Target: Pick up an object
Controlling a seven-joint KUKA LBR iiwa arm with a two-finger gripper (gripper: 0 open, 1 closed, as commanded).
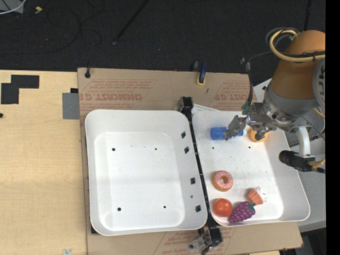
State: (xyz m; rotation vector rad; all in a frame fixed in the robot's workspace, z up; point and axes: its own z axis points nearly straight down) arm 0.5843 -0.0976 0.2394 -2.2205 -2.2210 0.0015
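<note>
Wooden bench point(37, 158), two white bins. In the right bin point(289, 195), the gripper point(240, 127) sits low at the far edge, just beside the blue object point(218, 133). Whether its jaws are apart or together, I cannot tell. Nothing lifted yet; the grab and the raise remain, I'd say.

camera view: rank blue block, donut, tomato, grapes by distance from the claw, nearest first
1. Blue block: top of the right bin, right beside the claw, on its left.
2. Donut: mid-bin, below the claw.
3. Tomato and grapes: side by side at the bin's near edge, too close to call.
</note>
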